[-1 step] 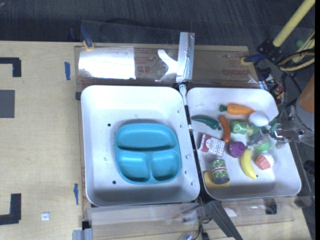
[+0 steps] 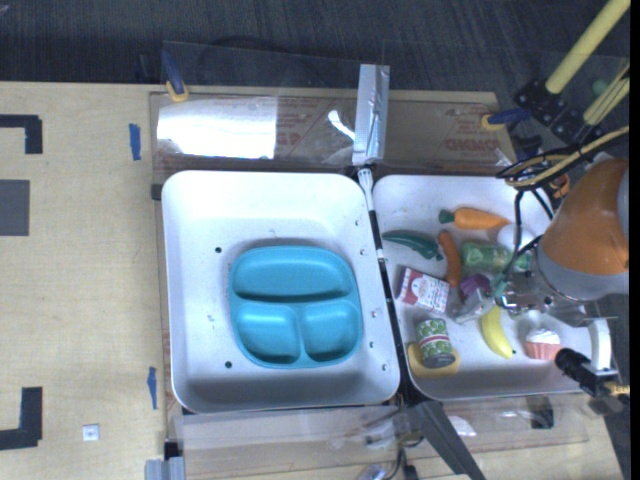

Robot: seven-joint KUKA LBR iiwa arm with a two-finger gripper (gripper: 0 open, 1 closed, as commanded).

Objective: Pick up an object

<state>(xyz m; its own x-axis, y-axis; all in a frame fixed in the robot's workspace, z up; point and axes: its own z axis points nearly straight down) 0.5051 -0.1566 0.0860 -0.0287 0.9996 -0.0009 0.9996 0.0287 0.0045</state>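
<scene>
The right bin (image 2: 400,196) holds several toy foods. An orange carrot (image 2: 478,219) lies at the back, with a dark green pepper (image 2: 412,242) and an orange chilli (image 2: 452,258) to its left. A red and white carton (image 2: 423,291) and a green-labelled can (image 2: 434,342) sit toward the front left. A yellow banana (image 2: 495,333) and a pink cupcake (image 2: 542,345) lie at the front right. My gripper (image 2: 507,290) reaches down from the right over a green item (image 2: 480,257) and a purple one (image 2: 473,286). The wrist hides its tips.
The left bin (image 2: 190,208) holds a blue divided plate (image 2: 295,303). A metal divider (image 2: 370,113) and clear panels stand behind the bins. Cables and a yellow bar (image 2: 590,33) cross the top right corner. Wooden bench surface lies to the left.
</scene>
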